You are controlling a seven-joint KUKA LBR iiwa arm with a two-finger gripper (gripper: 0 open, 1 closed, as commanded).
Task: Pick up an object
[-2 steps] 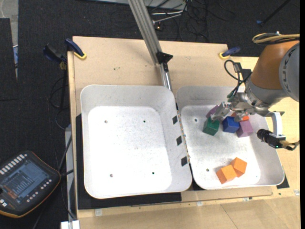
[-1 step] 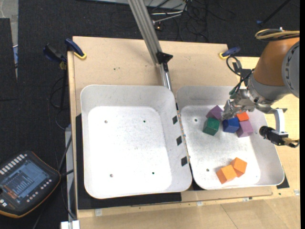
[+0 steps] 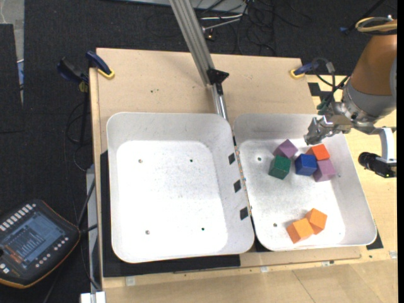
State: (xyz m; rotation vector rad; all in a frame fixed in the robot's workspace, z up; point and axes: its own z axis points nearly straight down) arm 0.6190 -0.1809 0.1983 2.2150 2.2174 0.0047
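The right bin (image 3: 353, 229) holds a cluster of blocks in its upper half: a purple block (image 3: 285, 148), a green block (image 3: 279, 167), a blue block (image 3: 306, 163), an orange block (image 3: 320, 151) and another purple block (image 3: 326, 170). Two more orange blocks (image 3: 300, 230) (image 3: 317, 219) lie close together near the bin's front. My gripper (image 3: 315, 135) hangs at the bin's upper right, just above the orange block of the cluster. I see nothing held between its fingers.
The left bin (image 3: 126, 169) lies beside the right one on the wooden bench. A metal pole (image 3: 192, 33) slants down to the gap between the bins. Blue clamps (image 3: 95, 65) (image 3: 309, 68) grip the bench's back corners. A teach pendant (image 3: 31, 242) lies at lower left.
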